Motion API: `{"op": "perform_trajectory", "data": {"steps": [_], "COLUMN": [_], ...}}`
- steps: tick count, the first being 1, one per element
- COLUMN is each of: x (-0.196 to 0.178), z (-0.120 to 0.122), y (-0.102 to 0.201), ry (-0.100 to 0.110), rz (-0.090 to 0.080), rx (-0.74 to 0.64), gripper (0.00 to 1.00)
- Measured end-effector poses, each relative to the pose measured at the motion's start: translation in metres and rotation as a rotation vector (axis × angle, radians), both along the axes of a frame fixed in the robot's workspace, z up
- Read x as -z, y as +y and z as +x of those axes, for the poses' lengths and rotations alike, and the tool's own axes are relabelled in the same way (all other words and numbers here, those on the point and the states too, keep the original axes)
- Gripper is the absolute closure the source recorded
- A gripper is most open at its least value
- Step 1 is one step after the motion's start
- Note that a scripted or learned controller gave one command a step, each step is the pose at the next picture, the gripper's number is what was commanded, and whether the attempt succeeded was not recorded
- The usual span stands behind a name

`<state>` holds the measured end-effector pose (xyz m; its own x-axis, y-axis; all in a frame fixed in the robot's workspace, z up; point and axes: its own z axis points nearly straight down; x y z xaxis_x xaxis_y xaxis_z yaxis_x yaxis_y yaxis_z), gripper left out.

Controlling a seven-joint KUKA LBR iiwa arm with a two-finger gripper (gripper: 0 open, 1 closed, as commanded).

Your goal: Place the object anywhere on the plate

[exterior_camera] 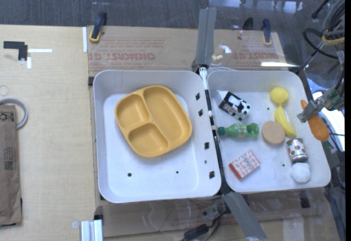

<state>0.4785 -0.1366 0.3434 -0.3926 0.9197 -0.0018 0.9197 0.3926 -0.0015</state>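
Note:
A yellow plate [153, 120] with three compartments lies in the left white bin [107, 168], tilted toward the back left. My gripper [310, 110] hangs over the right rim of the right bin [253, 89], reaching in from the right. Directly at it lies an orange carrot-like piece [320, 128] along the bin's right wall. The gripper overlaps the piece's upper end, and whether it grips the piece is unclear.
The right bin holds a lemon [279, 95], a banana [284, 120], a tan disc [273, 132], a small can [296, 150], a white ball [300, 173], a green bottle [238, 130], an orange box [244, 164] and a black-and-white toy [235, 105].

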Motion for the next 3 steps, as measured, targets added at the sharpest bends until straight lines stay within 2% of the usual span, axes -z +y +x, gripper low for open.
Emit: {"op": "perform_trajectory", "data": {"steps": [1,3], "x": [-0.081,-0.098], "z": [0.029,0.032], "y": [-0.067,-0.066], "ry": [-0.001,0.001], "rz": [-0.001,-0.005], "rx": [-0.055,-0.060], "gripper": [1.00,1.00]}}
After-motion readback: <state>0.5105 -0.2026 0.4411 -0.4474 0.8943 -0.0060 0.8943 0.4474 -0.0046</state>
